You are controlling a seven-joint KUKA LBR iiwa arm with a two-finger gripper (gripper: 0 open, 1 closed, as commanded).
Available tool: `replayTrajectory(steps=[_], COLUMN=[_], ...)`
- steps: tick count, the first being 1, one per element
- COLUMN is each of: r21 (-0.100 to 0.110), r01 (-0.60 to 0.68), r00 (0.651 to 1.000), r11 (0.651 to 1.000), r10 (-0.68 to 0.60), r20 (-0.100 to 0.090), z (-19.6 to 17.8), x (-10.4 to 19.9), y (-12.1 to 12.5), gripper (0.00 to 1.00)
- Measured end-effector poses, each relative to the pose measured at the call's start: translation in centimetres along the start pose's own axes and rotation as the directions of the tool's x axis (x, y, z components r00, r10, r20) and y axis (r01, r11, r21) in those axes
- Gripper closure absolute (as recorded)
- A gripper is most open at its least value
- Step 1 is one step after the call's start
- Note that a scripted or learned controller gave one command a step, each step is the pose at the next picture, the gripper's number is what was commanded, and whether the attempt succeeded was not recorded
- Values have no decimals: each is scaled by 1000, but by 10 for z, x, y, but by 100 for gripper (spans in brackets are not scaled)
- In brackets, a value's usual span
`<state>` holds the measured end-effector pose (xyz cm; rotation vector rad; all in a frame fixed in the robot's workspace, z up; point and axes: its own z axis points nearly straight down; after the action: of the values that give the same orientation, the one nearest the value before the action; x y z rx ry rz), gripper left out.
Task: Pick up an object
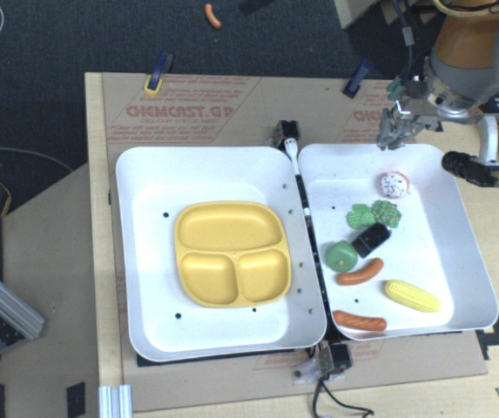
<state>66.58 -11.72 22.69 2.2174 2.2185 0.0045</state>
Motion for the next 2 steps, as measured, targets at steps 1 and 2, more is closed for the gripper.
replayTrajectory(steps=[1, 2], r21=[5, 6], r01=[5, 4], r00=[1000, 1000], r11=[1000, 1000], r10=[-5, -4], r20=[-4, -3], z=[-11, -16], x=[52, 101], y=[-6, -12], gripper=[100, 100])
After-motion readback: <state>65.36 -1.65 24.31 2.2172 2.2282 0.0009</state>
